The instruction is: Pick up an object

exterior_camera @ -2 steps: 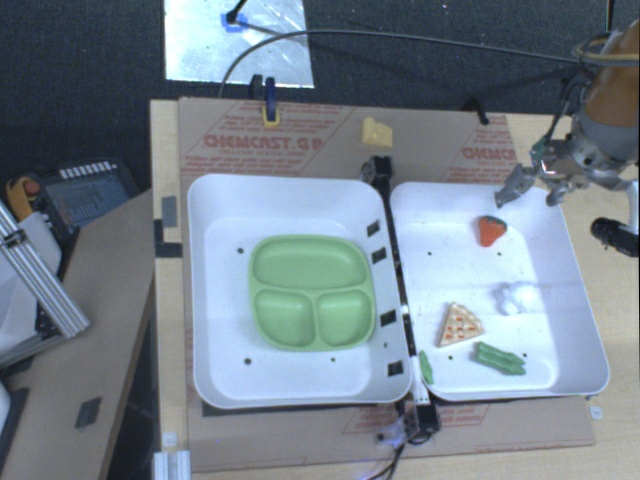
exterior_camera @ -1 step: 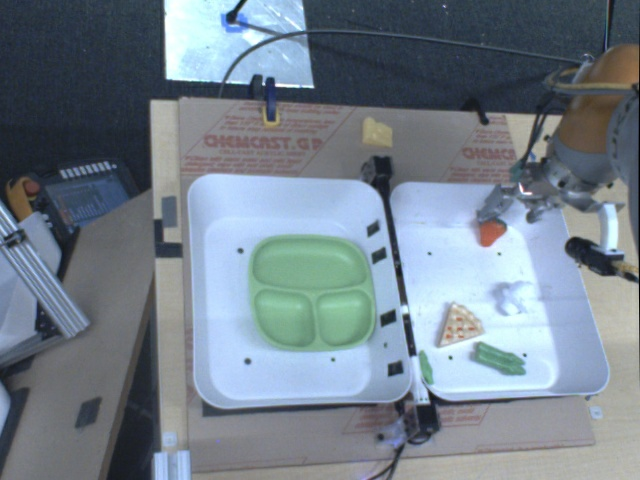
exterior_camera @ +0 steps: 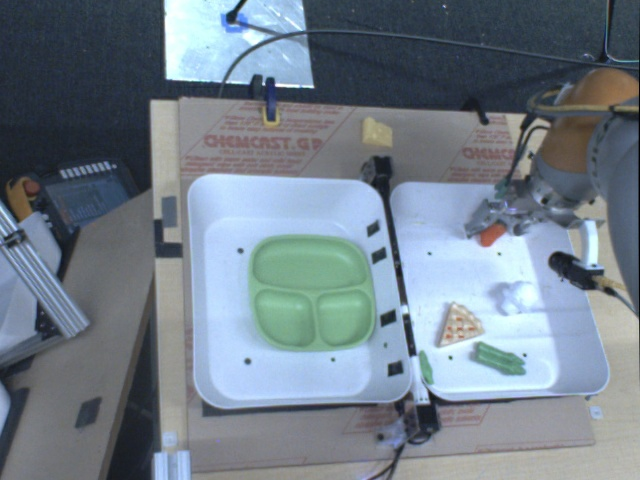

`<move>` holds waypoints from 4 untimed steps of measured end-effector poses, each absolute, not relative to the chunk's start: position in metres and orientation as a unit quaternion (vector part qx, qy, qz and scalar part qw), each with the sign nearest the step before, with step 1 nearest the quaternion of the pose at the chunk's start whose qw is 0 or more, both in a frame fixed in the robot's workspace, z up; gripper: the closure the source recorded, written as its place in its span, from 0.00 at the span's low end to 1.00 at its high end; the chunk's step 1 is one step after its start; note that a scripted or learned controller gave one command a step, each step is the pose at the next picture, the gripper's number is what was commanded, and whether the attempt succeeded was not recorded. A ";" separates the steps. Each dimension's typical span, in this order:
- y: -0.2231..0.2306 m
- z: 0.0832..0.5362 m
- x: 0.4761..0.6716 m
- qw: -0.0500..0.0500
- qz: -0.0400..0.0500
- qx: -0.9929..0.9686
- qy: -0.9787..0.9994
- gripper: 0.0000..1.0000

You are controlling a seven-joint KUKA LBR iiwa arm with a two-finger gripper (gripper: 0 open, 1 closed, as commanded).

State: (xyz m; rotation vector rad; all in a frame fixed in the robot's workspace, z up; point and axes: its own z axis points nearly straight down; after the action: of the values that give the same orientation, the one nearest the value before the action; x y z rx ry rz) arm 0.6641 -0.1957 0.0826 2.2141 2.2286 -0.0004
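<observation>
The bench is a pale board laid with brown cardboard [exterior_camera: 300,138], set against dark carpet, and two shallow white bins sit side by side on it so the arm can reach either one. Nearest the camera in the right bin [exterior_camera: 570,368] lie a green bean pod [exterior_camera: 498,358] and a waffle-patterned wedge [exterior_camera: 460,323], with a small white lump [exterior_camera: 514,296] a little farther back, all loose and apart, probably scattered so each can be grabbed singly. The left bin [exterior_camera: 215,268] holds a green divided tray [exterior_camera: 308,292]. Farther back, the gripper [exterior_camera: 497,220] is low over the right bin with a small orange-red piece [exterior_camera: 491,235] at its tips (gripped or merely touched, I cannot tell). The cardboard reads "CHEMCAST" in red, and a yellow block [exterior_camera: 377,132] rests on it
</observation>
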 end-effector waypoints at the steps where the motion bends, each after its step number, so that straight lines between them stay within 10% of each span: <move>1: -0.196 0.097 0.666 0.003 0.001 0.704 0.710 1.00; 4: -0.193 0.219 0.658 0.002 0.001 0.705 0.709 1.00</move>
State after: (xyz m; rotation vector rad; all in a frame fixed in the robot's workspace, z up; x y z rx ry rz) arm 0.6581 -0.1928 0.2186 2.2126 2.2254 0.0028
